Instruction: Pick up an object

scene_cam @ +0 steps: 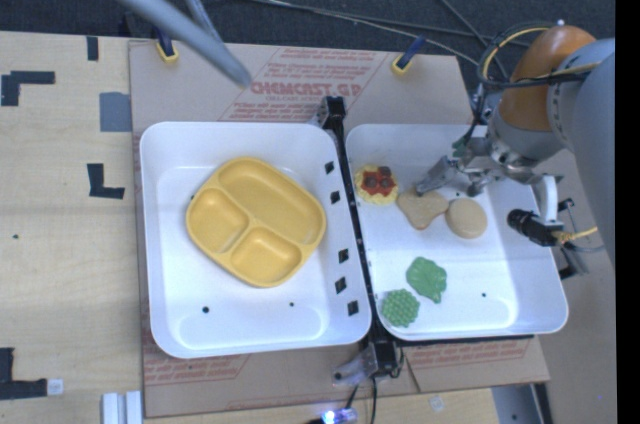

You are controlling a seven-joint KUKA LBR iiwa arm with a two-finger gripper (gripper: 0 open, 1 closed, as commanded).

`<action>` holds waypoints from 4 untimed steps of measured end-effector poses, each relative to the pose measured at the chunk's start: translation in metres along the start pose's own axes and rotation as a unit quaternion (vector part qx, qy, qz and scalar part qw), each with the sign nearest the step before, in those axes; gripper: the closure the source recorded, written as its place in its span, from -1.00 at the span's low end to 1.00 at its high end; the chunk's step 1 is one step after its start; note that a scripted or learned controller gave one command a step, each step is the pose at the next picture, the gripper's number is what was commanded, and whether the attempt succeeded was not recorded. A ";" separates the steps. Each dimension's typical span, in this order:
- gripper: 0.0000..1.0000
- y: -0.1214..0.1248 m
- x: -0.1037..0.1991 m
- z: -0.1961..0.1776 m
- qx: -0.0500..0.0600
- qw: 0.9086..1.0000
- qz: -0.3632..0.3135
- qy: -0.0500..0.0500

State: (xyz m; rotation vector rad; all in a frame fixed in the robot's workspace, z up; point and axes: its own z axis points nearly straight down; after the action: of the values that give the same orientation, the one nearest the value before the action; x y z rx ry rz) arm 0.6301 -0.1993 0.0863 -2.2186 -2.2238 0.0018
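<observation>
Lower center: 2 green toys (pixel 427 278) lay in right bin (pixel 540 312). Claw (pixel 437 183) sat over tan piece (pixel 423 209); finger spread could not be told. Yellow tray (pixel 256 221) in left bin (pixel 165 242).

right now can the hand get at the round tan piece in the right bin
Probably yes: the hand hangs just left of the round tan piece, whose top is uncovered; only the tan bone-shaped piece lies close beside it.

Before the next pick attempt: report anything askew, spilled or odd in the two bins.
The yellow three-compartment plastic tray sits rotated, its edges slanted against the left white bin. The toy food pieces lie loose on the right white bin. Nothing looks spilled or damaged.
</observation>
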 end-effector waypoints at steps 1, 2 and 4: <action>1.00 0.003 0.003 -0.012 -0.004 1.000 -0.002 0.002; 1.00 0.001 0.002 -0.073 -0.002 1.000 0.000 0.000; 1.00 0.015 -0.005 -0.175 -0.002 1.000 0.000 -0.001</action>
State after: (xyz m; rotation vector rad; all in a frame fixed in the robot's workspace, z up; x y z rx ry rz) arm 0.6451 -0.2037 0.2609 -2.2223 -2.2256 -0.0014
